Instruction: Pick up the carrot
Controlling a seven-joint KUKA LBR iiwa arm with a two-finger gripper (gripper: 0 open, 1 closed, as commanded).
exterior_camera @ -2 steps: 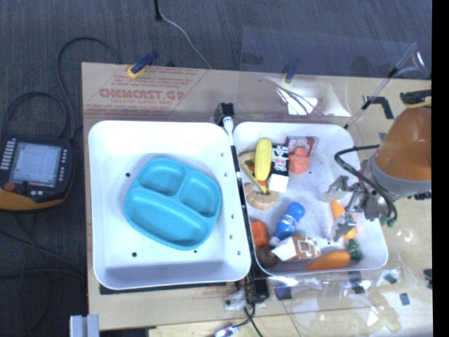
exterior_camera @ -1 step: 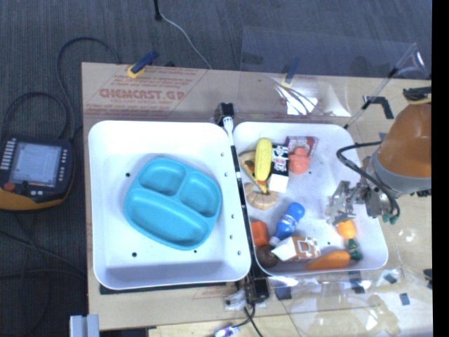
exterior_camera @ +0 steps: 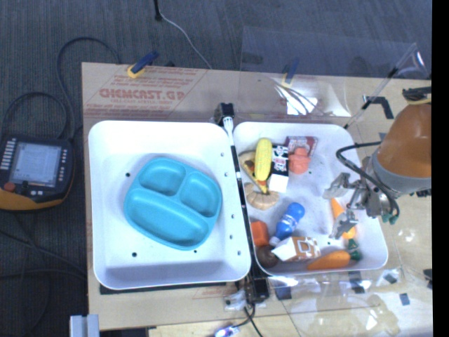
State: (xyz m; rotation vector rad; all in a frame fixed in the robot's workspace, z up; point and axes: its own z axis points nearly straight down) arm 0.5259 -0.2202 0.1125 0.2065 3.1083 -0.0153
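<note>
Here, my arm (exterior_camera: 410, 146) reaches in over the right bin (exterior_camera: 319, 130), its tool (exterior_camera: 349, 206) hanging low above the bin's floor, fingers spread and gripping nothing that I can make out. The carrot (exterior_camera: 328, 260) lies on its side just below the tool, against the bin's near wall, its green top pointing away from the clutter. Beside the carrot, on the side away from my arm, a small carton (exterior_camera: 303, 247) leans close, with a blue bottle (exterior_camera: 289, 220) farther that way. A small orange piece (exterior_camera: 337, 208) sits right by the fingers; I judge it a decoy that could draw a mistaken grab. Beyond the tool, across the bin, a corn cob (exterior_camera: 263, 159) rests among packets. The left bin (exterior_camera: 105, 188) carries only a blue divided plate (exterior_camera: 173, 201), well apart. I reckon the tool is placed for a descent, yet it must shift toward the near wall, where the wall leaves the fingers little room.
</note>
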